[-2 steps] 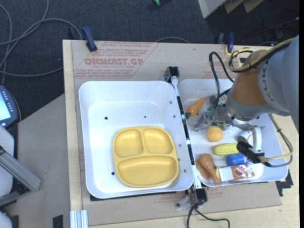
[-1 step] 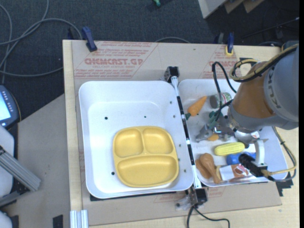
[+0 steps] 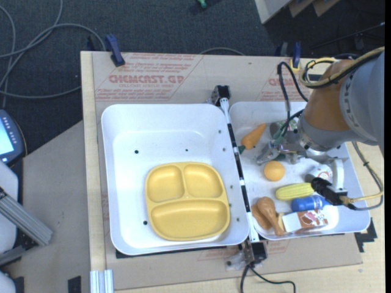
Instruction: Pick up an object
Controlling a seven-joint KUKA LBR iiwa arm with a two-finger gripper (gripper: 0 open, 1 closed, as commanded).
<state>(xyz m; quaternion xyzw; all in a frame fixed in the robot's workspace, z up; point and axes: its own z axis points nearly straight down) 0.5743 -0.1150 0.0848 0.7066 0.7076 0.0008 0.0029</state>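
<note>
The right bin [image 3: 357, 221] is full of toy food. The claw [image 3: 276, 148] is low in that bin, at the end of the grey arm [image 3: 342, 112] with its orange band. I cannot tell if the claw is grabbing anything.

Just below the claw lies a small round orange ball [image 3: 274, 171]. Up and left of the claw is an orange carrot [image 3: 252, 136], leaning on the bin wall. Further below and to the right is a yellow corn cob [image 3: 294, 191], then a blue and white bottle [image 3: 313, 211]. A brown chicken leg [image 3: 267, 212] lies well below the claw.

Far to the left, the left bin [image 3: 122, 163] holds a yellow tray [image 3: 186, 200] with three parts.
</note>
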